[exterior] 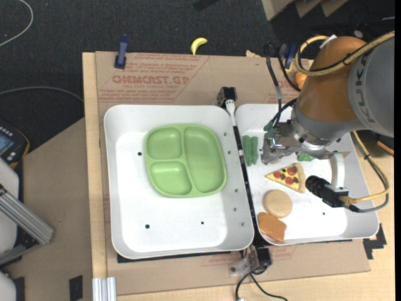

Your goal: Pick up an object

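Gripper [276, 150] low over right bin [357, 227], just above pizza slice [287, 176]; finger spread and any hold can't be told. Wrist hides bin's back.

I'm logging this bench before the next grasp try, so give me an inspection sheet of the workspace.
Surface: two white bins, left bin and right bin, side by side on a brown board.
Job's things: pizza slice, tan bun, orange piece, green strip, all in the right bin.
Clutter: green divided plate in the left bin; banana and blue clip at the board's far edge.
Pincer: pincer over the right bin near the pizza slice; grip unclear.
Cables: black cable to the arm; white cable on the floor.
Surroundings: dark floor.
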Motion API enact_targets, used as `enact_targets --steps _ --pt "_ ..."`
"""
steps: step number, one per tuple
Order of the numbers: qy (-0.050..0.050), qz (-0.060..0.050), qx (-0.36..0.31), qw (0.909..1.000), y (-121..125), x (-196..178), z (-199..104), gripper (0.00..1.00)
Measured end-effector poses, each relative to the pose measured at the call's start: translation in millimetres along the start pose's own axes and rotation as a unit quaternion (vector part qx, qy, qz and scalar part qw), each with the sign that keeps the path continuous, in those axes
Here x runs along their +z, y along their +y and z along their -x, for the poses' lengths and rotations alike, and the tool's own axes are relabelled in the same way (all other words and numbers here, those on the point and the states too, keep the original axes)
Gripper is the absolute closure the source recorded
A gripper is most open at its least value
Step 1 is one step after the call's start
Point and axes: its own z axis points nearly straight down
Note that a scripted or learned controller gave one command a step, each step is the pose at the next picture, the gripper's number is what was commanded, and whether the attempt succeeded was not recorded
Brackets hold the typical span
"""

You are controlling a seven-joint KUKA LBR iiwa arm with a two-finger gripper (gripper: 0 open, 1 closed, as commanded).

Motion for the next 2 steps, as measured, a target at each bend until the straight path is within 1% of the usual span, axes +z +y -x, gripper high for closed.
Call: enact_targets --steps 1,2 --pt "-0.001 0.0 0.002 1.0 -47 -1 -67 1.0" --pt "-0.001 0.014 0.002 0.9999 -64 -212 -89 1.0"
